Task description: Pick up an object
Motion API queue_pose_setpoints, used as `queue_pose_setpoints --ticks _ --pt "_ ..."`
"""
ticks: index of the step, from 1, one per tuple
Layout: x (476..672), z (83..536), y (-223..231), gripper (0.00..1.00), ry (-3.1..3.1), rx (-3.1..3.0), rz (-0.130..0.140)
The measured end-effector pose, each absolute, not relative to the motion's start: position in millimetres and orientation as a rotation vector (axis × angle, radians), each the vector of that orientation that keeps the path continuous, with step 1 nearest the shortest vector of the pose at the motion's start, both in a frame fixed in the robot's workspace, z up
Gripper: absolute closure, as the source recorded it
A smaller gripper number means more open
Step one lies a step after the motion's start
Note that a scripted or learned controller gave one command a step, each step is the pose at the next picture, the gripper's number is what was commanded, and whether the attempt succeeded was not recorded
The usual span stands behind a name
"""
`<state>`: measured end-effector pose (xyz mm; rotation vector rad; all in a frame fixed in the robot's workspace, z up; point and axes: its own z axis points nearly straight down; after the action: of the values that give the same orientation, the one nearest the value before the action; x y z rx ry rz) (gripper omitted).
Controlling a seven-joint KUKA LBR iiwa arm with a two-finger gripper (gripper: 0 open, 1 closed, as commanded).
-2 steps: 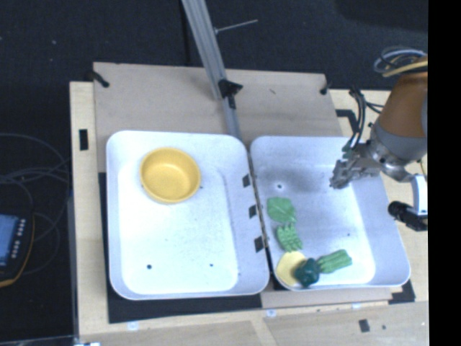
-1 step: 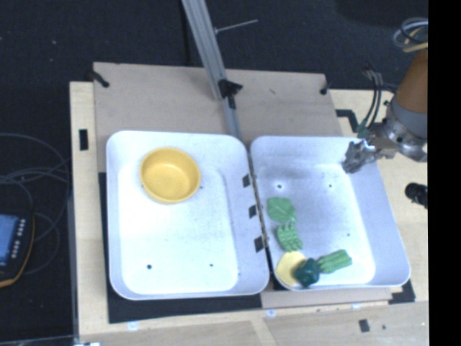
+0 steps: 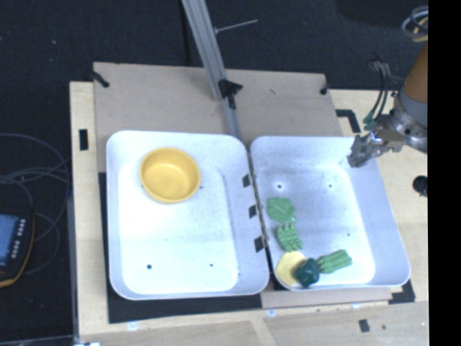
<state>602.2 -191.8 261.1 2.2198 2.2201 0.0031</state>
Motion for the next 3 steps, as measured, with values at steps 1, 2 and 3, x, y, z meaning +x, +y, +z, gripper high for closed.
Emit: queue_pose_setpoints --ticks 1,2,3 --pt "607.1 250.0 -142.1 1.00 2.224 2.218 0.000" --pt "617.7 258.7 -93.2 1.00 2.226 2.217 0.003" --pt "633.5 264.3 -39.9 1.00 2.226 2.216 0.002"
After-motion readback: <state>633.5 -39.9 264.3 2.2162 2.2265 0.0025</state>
